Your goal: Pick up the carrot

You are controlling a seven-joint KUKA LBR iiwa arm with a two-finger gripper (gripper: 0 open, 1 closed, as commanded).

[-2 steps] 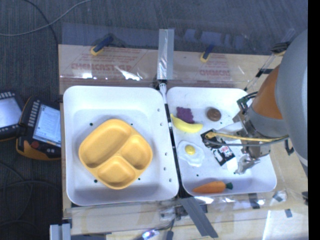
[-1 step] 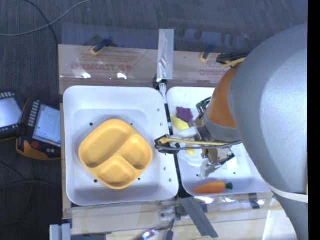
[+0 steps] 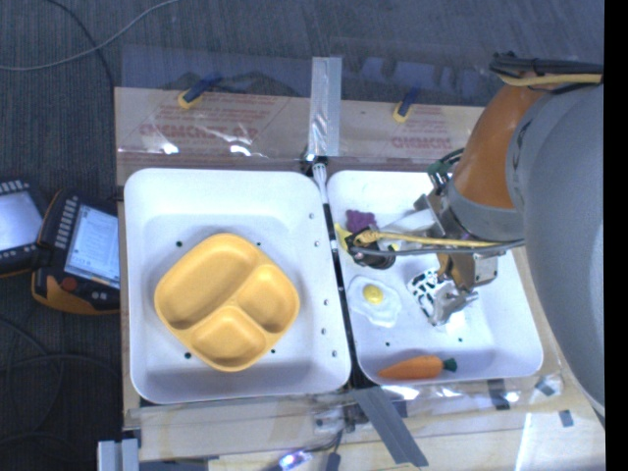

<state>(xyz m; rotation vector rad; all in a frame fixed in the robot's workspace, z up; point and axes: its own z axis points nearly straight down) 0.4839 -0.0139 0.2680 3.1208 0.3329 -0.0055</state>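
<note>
Camera view.

- Egg [image 3: 373, 298]: fried, lying on the floor of the right bin [image 3: 515, 359]. It serves as the landmark.
- Carrot [image 3: 417, 367]: orange with a green top. It lies below and right of the egg, flat along the bin's near wall, with the green end pointing right.
- Purple item [image 3: 360, 220]: small, above the egg.
- Black-and-white item [image 3: 424, 285]: just right of the egg.
- Pincer [image 3: 447, 307]: right of the egg, close by the black-and-white item and apart from the carrot. Whether it is released or clenched cannot be told.
- Left bin [image 3: 137, 263]: left of the egg, holding a yellow divided plate [image 3: 228, 299].
</note>
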